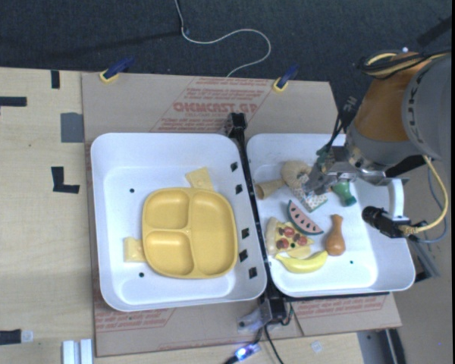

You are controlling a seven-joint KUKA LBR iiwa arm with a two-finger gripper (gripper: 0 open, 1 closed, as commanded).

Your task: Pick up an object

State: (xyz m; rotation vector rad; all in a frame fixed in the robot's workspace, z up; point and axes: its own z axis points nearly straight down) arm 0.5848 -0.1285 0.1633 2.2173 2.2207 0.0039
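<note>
Claw (321,179) sits low in the right shallow white bin (379,275), over a small checkered piece (313,200); its state cannot be told. At 6 o'clock: watermelon slice toy (304,219), brown drumstick toy (335,236), yellow banana toy (304,262).

arm (409,112) cut at right edge

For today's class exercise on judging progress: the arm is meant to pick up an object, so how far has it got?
Done: the hand has reached the right bin and sits low among the toys, beside the green piece. In hand: nothing visibly lifted; its grip cannot be made out. Left: the banana, watermelon slice and drumstick lie in the bin, so grasping and raising one remains.
</note>
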